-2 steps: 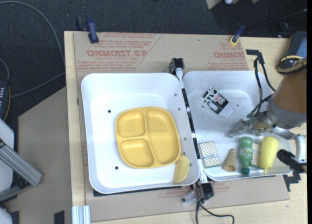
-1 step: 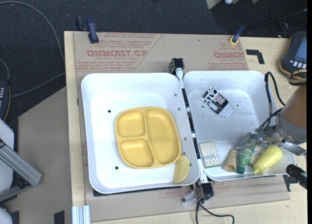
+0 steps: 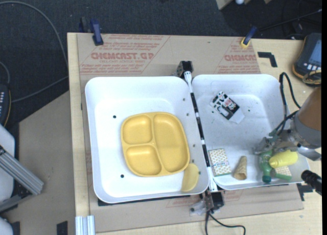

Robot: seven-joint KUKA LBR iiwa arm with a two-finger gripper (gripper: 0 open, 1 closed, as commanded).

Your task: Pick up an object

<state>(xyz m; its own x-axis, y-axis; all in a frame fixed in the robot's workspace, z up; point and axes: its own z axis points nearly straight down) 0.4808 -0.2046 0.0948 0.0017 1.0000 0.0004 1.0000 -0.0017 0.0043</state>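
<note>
Yellow-and-green plastic toy [image 3: 276, 165], the object nearest the arm, lies in the right white bin [image 3: 240, 83] at its near right corner, with the end effector [image 3: 271, 146] just above it and touching or almost touching its top; whether it is spread, closed or gripping cannot be told, since the metal parts blur together. Behind it the grey arm [image 3: 311, 119] enters from the right. Left of the toy lie a tan cone-shaped piece [image 3: 240, 168] and a small patterned square packet [image 3: 219, 160], and farther back a black-and-white printed card [image 3: 226, 106]. In the left white bin [image 3: 102, 126] sits a yellow three-compartment plastic tray [image 3: 154, 143], with a pale yellow curved slice [image 3: 190, 178] just beside its near right corner. Both bins rest on a brown cardboard sheet printed in red [image 3: 122, 50], laid over the pale wooden bench [image 3: 51, 142]. Blue clamps [image 3: 95, 32] pin the far edge. Dark carpet [image 3: 61, 4] with a thin cable surrounds the bench.
</note>
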